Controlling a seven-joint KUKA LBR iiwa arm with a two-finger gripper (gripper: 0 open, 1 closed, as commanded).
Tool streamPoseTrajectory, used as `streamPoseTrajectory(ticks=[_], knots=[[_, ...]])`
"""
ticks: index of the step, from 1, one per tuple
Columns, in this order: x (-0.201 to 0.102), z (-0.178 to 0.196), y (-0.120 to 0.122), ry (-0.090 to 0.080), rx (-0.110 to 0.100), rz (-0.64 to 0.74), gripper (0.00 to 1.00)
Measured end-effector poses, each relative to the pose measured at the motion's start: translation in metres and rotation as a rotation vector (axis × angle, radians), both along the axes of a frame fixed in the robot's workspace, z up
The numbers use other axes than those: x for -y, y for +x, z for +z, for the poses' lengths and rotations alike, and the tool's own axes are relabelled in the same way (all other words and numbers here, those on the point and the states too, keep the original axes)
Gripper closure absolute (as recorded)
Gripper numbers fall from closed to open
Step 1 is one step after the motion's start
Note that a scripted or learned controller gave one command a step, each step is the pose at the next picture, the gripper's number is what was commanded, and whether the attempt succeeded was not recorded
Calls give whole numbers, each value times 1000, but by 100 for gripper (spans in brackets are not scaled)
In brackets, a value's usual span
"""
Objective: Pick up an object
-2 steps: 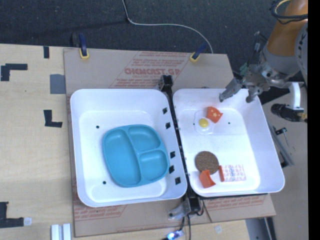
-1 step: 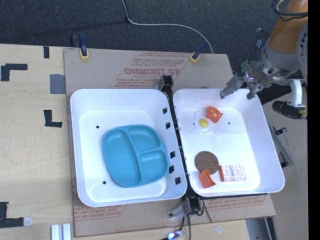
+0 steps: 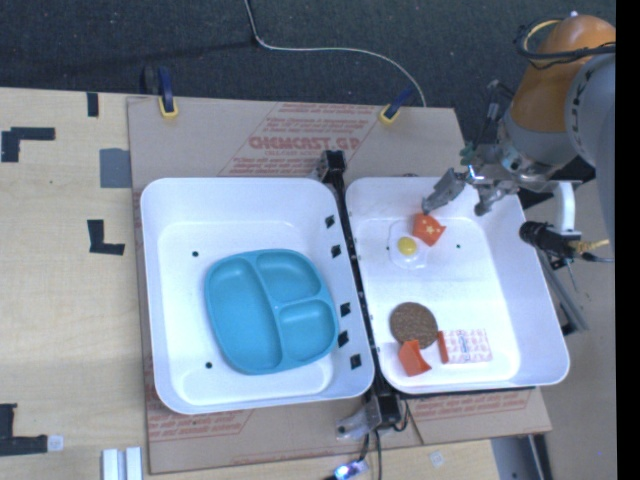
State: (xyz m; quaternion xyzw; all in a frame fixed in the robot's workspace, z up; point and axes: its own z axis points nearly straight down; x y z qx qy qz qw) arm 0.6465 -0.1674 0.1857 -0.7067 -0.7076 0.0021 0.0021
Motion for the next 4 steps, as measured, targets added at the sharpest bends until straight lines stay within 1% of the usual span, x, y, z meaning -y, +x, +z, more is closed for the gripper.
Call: streamPoseTrajectory(ticks=[1,2,3,4], knots=[[-6,-50,-8,0,-1,0,0],[-7,-101,-8,-3,6,1,0],[-8,-88,-7,-2,8,3,100],[-2,-43,-3,0,9,0,100]])
